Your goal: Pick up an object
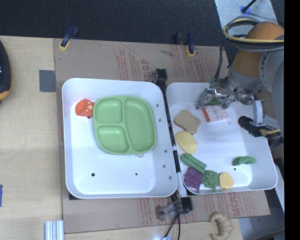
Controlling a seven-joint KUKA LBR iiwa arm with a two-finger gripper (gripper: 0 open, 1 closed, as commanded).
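Note:
My gripper (213, 98) hangs over the back part of the right bin (255, 149), just above and to the left of a red and white packet (216, 114). A bread slice (186, 121) lies to the packet's left, with a yellow piece (186, 142) in front of it. Along the bin's front lie a green pod (192, 161), purple grapes (192, 178), a broccoli (210, 178) and a small yellow piece (226, 180). A green slice (244, 160) sits at the right. I see nothing held.
The left bin (80, 174) holds a green divided plate (125, 124) and a red piece (84, 107) at its back left. A black clip divider (169, 129) runs between the bins. A tan curled object (221, 225) lies on the bench in front.

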